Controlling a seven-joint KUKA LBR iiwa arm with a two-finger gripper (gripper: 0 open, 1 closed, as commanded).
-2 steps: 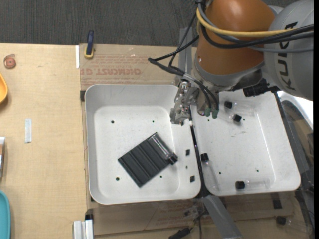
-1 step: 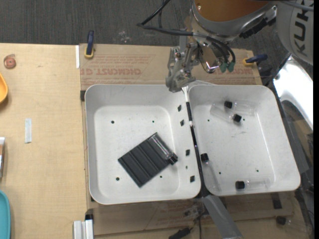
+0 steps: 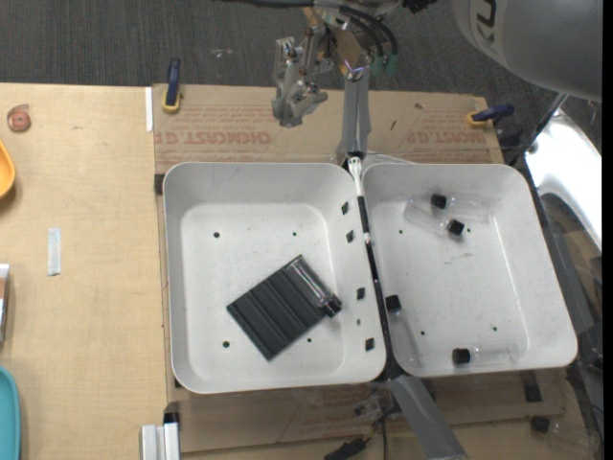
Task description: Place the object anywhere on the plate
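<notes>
Right, gripper [image 3: 299, 99] is hanging high over the cardboard [image 3: 230, 127] behind the bins, roughly above the far rim of the left bin [image 3: 177, 257], and from this angle I can't tell whether it's spread or pressed together; I see nothing in it

Plate [image 3: 273, 312] is the dark ribbed slab on the left bin's floor, turned on a diagonal, long axis running from near-left up to far-right. So it lies toward me from the tool and just a touch left, with the whole depth of the bin between them

Now the object. One clear tube [image 3: 308, 278] lies along the plate's far-right short edge, crosswise to the ribs, its black cap [image 3: 332, 305] poking past the right corner. I can't tell if it rests on the plate or just against it. If it's on, the job may already be as good as done

More capped tubes sit in the right bin [image 3: 536, 257]: a pair [image 3: 445, 214] toward the far side, one [image 3: 469, 356] along the near wall. The far pair is the closest to the tool, toward me and right of it, across the divider

My read: if a pick is coming, it goes right and down first, then the carry swings left across the divider to the plate. What matters is that the plate sits well off to the near-left of those tubes, and its diagonal lie leaves the widest landing room at its middle
</notes>
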